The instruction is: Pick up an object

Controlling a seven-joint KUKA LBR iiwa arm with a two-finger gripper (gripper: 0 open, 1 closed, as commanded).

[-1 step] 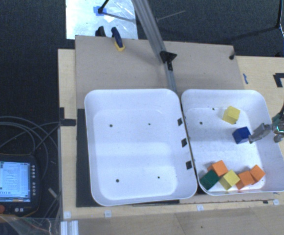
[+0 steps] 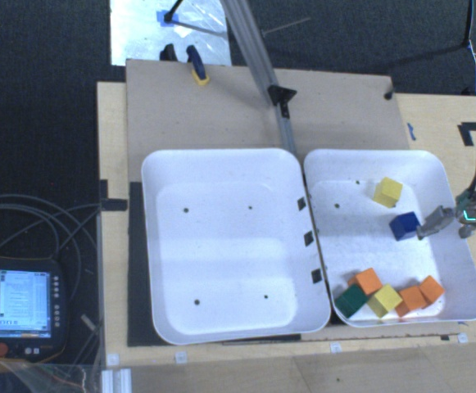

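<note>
The right bin [image 2: 455,256] holds several small blocks. A yellow cube [image 2: 387,191] lies near its back, with a blue cube [image 2: 403,225] just in front of it. At the bin's front edge a cluster gathers: an orange block [image 2: 369,281], a green one [image 2: 351,300], a yellow one [image 2: 384,300] and two more orange blocks [image 2: 410,298] [image 2: 431,288]. My gripper [image 2: 431,224] reaches in from the right over the bin's right side, its tip right beside the blue cube. Nothing shows as held.
The left bin [image 2: 160,219] sits beside the right one, joined by dark clips [image 2: 309,237]. A slanted metal pole [image 2: 254,43] crosses the back of the bench. A teach pendant [image 2: 18,305] with cables lies on the floor at lower left.
</note>
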